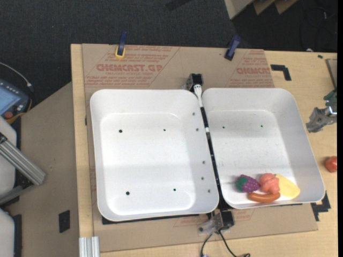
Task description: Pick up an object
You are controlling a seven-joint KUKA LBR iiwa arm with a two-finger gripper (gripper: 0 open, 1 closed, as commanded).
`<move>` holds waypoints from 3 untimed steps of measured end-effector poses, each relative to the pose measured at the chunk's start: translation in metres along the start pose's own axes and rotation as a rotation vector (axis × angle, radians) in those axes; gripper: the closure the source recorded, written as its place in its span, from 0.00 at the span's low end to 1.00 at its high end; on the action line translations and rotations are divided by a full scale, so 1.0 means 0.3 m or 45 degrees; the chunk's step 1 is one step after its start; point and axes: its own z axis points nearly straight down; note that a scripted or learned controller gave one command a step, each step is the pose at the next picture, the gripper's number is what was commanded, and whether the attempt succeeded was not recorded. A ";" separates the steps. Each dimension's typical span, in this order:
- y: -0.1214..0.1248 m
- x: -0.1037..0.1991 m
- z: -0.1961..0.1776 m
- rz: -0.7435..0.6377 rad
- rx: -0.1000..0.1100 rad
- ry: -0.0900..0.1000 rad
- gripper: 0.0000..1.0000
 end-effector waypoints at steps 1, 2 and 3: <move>0.009 -0.004 -0.070 -0.002 -0.027 -0.012 1.00; 0.011 -0.005 -0.105 -0.002 -0.031 -0.015 1.00; 0.012 -0.006 -0.140 -0.002 -0.035 -0.018 1.00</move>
